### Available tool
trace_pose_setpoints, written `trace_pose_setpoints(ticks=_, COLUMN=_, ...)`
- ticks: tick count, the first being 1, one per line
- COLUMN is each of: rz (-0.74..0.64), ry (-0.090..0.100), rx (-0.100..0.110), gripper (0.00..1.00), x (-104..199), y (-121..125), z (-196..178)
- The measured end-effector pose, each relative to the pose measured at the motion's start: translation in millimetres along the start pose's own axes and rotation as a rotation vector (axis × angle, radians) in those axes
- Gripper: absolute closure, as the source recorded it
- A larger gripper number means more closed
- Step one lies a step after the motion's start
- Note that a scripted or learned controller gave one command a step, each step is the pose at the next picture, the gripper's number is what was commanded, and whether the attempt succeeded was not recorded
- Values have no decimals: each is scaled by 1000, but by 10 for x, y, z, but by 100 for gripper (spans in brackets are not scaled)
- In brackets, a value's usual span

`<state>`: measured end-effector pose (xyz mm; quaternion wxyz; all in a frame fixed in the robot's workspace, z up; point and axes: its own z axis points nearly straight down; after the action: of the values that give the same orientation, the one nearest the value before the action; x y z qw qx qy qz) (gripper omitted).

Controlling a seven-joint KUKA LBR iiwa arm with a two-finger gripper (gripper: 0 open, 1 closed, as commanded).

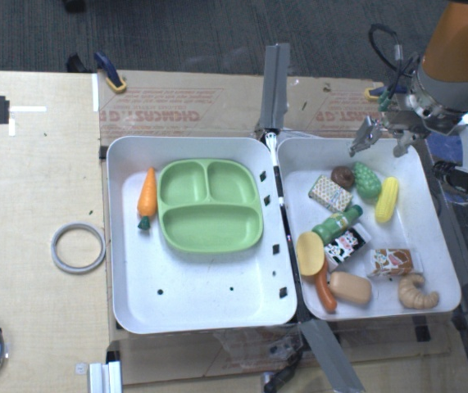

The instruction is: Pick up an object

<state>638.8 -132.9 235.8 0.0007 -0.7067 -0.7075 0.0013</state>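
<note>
The gripper [383, 140] is hanging over the far edge of the right bin [438, 219], its two fingers spread wide with nothing between them. Below it, toys are lying in that bin: a donut [343, 176], a green berry [367, 180], a corn cob [387, 200], a bottle [338, 222], a croissant [418, 293]. In the left bin [127, 244] a green tray [210, 205] is sitting with a carrot [147, 196] just beside it on the left.
</note>
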Motion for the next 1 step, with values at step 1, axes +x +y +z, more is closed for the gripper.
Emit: trace_pose_setpoints(ticks=1, rz=35, ry=5, rx=-1, gripper=0, x=-836, y=106, z=1229)
